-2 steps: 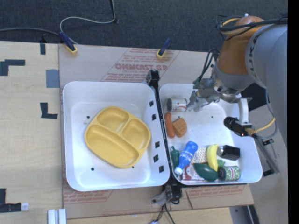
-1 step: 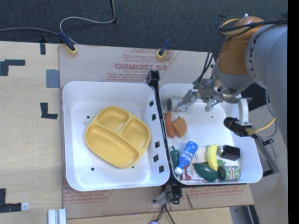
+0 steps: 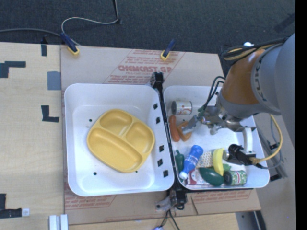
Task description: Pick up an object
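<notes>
A: Where is the arm hanging right now?

B: It is reaching in over the right bin, with the gripper sitting low near that bin's left wall, beside the black divider between the two bins.

A: Is it holding anything?

B: Its grey fingers are lying right over an orange carrot-like piece, but I cannot tell whether they are spread or pinched, or whether anything is sitting between them.

A: What else is lying around that carrot?

B: A small can is lying just behind it, toward the bin's far wall. Nearer the front wall, a blue bottle is resting at a slant, with a yellow banana, a dark green vegetable and a green-labelled jar crowding together further right of it.

A: And the other bin?

B: The left bin is holding a yellow divided plate, sitting well apart from the carrot, across the divider.
</notes>
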`<control>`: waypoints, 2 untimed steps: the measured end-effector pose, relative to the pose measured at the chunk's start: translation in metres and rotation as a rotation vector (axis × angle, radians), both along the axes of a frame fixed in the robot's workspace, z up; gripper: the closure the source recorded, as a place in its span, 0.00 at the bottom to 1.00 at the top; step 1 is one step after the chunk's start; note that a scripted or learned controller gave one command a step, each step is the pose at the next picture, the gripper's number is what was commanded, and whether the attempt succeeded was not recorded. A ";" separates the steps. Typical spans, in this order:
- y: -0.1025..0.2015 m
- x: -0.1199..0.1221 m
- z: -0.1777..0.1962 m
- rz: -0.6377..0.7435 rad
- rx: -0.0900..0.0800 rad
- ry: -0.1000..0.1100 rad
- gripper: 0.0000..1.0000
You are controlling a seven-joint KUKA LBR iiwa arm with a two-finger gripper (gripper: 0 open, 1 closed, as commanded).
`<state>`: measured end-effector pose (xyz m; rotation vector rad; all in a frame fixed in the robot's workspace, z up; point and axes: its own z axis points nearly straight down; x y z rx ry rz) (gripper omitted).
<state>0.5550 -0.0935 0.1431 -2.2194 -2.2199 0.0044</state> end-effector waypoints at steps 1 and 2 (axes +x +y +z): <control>-0.004 0.057 -0.057 -0.002 -0.008 -0.009 0.00; -0.002 0.057 -0.048 0.001 -0.005 -0.006 1.00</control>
